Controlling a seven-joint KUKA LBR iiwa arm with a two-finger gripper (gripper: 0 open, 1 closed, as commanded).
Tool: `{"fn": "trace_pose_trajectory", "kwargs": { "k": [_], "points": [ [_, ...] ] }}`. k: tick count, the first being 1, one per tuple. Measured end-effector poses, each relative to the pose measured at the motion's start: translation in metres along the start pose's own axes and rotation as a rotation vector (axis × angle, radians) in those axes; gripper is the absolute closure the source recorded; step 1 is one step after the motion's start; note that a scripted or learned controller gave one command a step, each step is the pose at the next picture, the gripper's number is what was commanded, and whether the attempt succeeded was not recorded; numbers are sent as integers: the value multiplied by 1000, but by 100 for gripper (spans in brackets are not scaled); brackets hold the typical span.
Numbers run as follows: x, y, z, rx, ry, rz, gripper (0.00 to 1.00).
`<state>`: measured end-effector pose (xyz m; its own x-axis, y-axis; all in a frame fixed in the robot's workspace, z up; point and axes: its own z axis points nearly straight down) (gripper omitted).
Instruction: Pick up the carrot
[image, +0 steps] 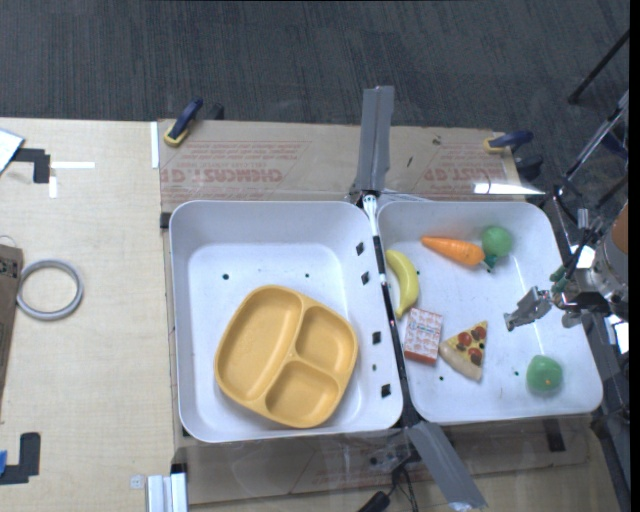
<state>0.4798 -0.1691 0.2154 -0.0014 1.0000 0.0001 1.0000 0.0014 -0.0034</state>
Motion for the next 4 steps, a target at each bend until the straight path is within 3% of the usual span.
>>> {"fn": "trace_pose_trajectory", "kwargs": {
  "k": [1,2,3,4],
  "points": [
    [-27,95,22,-3,-2,-198,0],
    [-25,163,120,-1,-1,-143,0],
    [-52,180,97,-6,-2,-248,0],
    [-53,181,86,-7,-6,-251,100]
  ]
}}
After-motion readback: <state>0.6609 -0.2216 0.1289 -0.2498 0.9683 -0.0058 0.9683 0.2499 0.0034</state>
